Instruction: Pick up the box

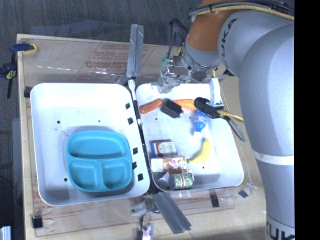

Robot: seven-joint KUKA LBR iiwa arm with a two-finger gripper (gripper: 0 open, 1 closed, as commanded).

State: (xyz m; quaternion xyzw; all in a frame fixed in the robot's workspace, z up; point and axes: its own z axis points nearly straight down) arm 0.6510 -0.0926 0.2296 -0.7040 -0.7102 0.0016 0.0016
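A small brown and white box (164, 148) lies flat in the right bin (226, 170), near its left wall. Just in front of it lies a second small carton with a red and tan print (174, 164). My gripper (168, 80) hangs over the far left corner of the right bin, well behind the box and apart from it. Nothing shows in its grasp.
The right bin also holds an orange carrot-like stick (151, 105), a black block (171, 108), a blue bottle (200, 122), a banana (201, 153) and a green can (181, 180). A blue divided tray (99, 160) lies in the left bin (50, 109). The arm's large grey body (265, 84) overhangs the right side.
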